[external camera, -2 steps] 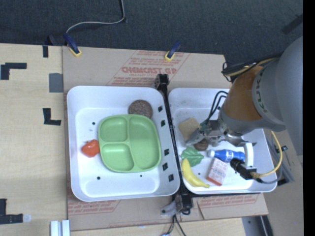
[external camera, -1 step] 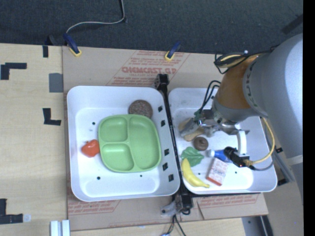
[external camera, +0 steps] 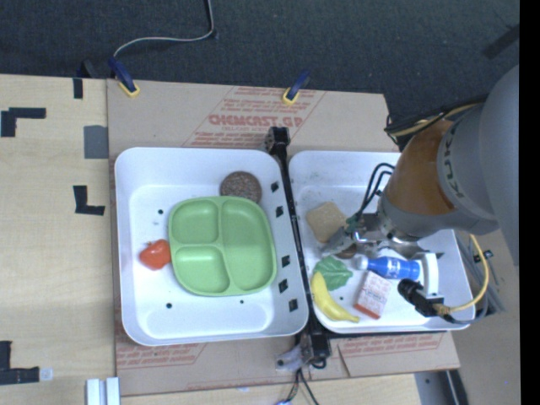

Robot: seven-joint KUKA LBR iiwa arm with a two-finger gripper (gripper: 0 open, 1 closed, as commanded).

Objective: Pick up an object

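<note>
The right bin point(external camera: 333, 165) holds a tan sponge-like block point(external camera: 326, 219), a green leafy toy point(external camera: 334, 271), a yellow banana point(external camera: 330, 301), a blue and white bottle point(external camera: 396, 268) and a red and white packet point(external camera: 373, 294). My gripper point(external camera: 349, 237) reaches down into this bin from the right, between the tan block and the blue bottle, just above the green toy. The wrist hides its tips.
The left bin point(external camera: 135, 184) holds a green divided plate point(external camera: 223, 245), a red tomato-like toy point(external camera: 155, 255) to its left and a brown round patty point(external camera: 241, 186) behind it. A black divider point(external camera: 287, 218) runs between the bins. Cardboard lies under both.
</note>
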